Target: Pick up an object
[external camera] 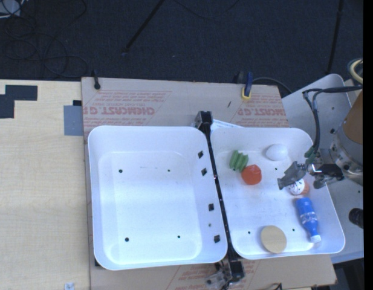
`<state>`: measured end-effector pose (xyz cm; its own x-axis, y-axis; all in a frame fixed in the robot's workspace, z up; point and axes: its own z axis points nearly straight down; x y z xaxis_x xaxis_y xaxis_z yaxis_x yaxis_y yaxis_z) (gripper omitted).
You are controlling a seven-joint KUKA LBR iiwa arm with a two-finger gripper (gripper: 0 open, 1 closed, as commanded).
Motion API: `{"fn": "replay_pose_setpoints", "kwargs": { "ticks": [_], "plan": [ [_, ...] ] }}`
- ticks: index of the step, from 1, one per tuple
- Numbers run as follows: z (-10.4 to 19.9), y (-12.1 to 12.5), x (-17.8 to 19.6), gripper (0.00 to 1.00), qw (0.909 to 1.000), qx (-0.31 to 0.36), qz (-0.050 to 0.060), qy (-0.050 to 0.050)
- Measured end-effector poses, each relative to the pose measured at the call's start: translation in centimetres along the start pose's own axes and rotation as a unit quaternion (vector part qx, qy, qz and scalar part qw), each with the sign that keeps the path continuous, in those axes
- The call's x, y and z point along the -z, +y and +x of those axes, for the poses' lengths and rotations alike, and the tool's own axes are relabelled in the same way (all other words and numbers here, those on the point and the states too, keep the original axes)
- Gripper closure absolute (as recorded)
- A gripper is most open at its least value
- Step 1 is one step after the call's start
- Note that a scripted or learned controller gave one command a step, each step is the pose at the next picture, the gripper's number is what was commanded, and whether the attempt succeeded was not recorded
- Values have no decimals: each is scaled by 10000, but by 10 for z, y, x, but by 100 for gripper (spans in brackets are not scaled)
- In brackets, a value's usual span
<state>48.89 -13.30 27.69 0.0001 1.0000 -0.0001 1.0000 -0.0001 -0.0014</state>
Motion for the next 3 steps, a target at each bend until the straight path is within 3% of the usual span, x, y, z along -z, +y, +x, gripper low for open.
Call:
{"fn": "replay_pose_setpoints", "kwargs": {
  "ticks": [1, 2, 3],
  "plan": [
    [-9, 29, -154, 0, 10000, 3, 63, 16],
    [45, 103, -192, 0, 10000, 36, -6, 10],
    [-2, 114, -189, 0, 10000, -5, -4, -4]
  ]
}}
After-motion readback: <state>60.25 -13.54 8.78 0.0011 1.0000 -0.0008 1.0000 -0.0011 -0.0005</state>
